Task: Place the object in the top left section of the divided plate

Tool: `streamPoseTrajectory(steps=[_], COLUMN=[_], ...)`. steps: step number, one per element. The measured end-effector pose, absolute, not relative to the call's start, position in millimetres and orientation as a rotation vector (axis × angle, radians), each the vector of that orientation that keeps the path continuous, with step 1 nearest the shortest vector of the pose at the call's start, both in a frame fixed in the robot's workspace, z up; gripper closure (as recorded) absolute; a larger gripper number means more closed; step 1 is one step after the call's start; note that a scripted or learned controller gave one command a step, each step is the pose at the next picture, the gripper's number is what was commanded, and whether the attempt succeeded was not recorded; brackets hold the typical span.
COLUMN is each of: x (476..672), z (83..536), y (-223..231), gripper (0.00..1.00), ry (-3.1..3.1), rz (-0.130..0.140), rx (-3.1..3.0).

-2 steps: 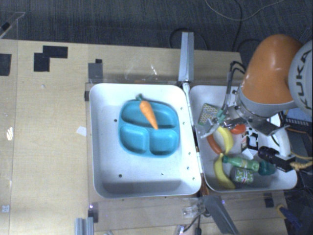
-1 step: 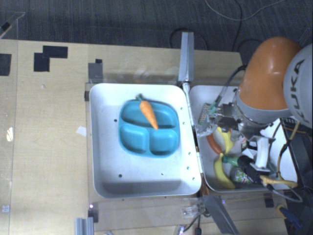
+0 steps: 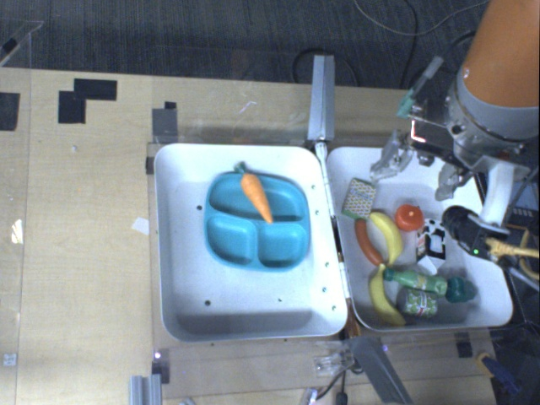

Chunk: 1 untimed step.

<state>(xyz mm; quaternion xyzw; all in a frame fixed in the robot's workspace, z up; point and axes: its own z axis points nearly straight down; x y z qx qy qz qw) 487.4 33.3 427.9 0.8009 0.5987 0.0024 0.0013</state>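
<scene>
You have the carrot lying on the blue divided plate in the left bin, its green top toward the bin's far edge and its tip pointing at the plate's centre. It rests slantwise across the far part of the plate, seemingly over the ridge between the two far sections rather than squarely in the top left one (the slant of the camera makes this hard to judge). The gripper hangs over the far edge of the right bin, well apart from the carrot, and I cannot tell whether its jaws are parted or closed.

If you count the placing as unfinished, take the carrot across its middle, at right angles to its length, lift it clear of the ridge, and set it down nearer the plate's far left corner. Keep clear of the bananas, sponge and bottle in the right bin on your way over.
</scene>
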Motion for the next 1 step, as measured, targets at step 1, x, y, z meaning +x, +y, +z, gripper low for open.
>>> streamPoseTrajectory(steps=[1], x=[487.3], z=[434.7], y=[36.0], gripper=[0.00], ry=[1.709], rz=[0.003], rx=[2.634])
